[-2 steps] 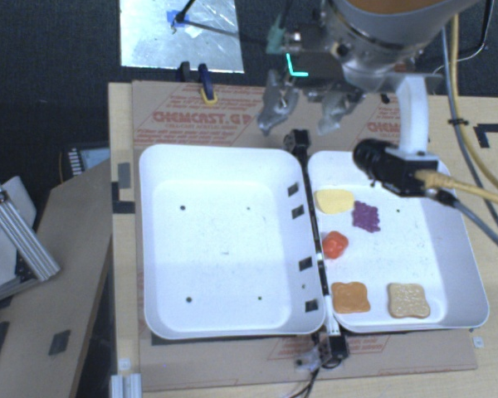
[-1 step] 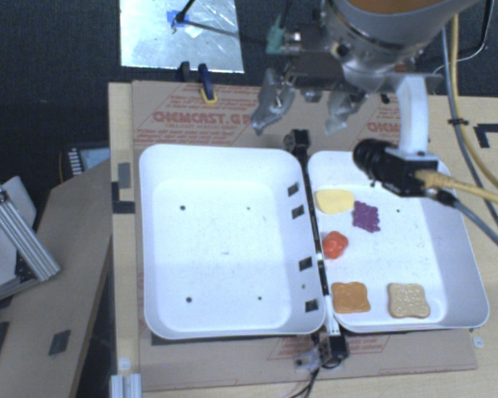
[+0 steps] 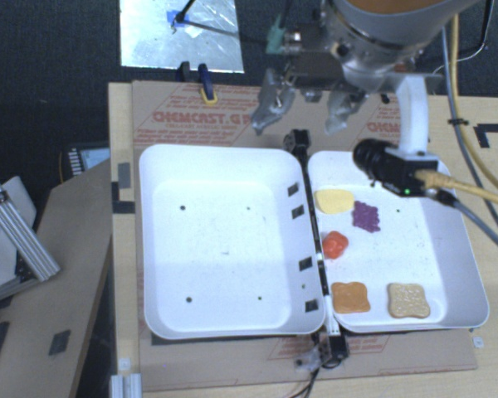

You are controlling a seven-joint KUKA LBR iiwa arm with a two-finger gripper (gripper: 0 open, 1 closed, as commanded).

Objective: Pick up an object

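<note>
Gripper (image 3: 304, 110) hangs above the far edge of the two bins, near the spot where they meet, with its two metal fingers (image 3: 268, 106) spread apart and nothing between them. It sits over the brown board of the desk (image 3: 191, 116) rather than over either bin, well apart from the objects.

All the pickable items lie in the right bin (image 3: 452, 247). A flat pale yellow piece (image 3: 335, 201) with rounded corners lies near the bin's far left side. Just beside it, toward the right, is a small purple cluster (image 3: 365, 215) with a bumpy, grape-like surface. Nearer the camera and close to the divider is a rounded red-orange piece (image 3: 334, 245). Along the near edge lie two flat toast-shaped slices, apart from each other: an orange-brown slice (image 3: 350, 297) on the left and a paler tan slice (image 3: 408, 300) on the right.

A black cylindrical device (image 3: 386, 166) on a white mount reaches over the far part of the right bin. The left bin (image 3: 216, 239) is white and shallow, with a few dark specks on its floor.
</note>
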